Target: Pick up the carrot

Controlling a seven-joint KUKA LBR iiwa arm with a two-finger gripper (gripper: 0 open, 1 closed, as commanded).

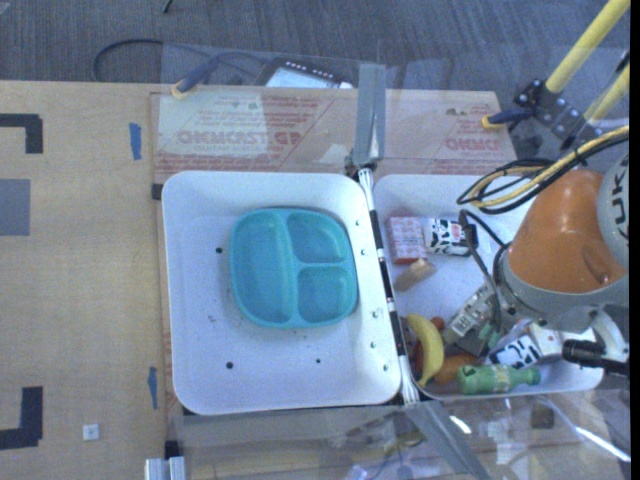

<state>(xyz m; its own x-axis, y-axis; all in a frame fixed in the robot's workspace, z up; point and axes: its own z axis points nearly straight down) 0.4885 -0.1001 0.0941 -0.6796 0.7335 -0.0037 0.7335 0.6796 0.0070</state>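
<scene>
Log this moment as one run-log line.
task: pick up carrot | carrot: right bin, beside banana | arm: low over that bin | gripper: near carrot, grasp not visible | left bin: teal plate

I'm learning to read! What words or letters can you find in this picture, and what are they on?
Red print on the clear sheet behind the bins: it appears mirrored and too blurred to spell out.
More red print on the clear sheet's right part: also unreadable.
"UK": dark letters at the picture's edge, on the arm, cut off.
Pink packet: too small to read.
Cow-patterned carton: too small to read.
</scene>
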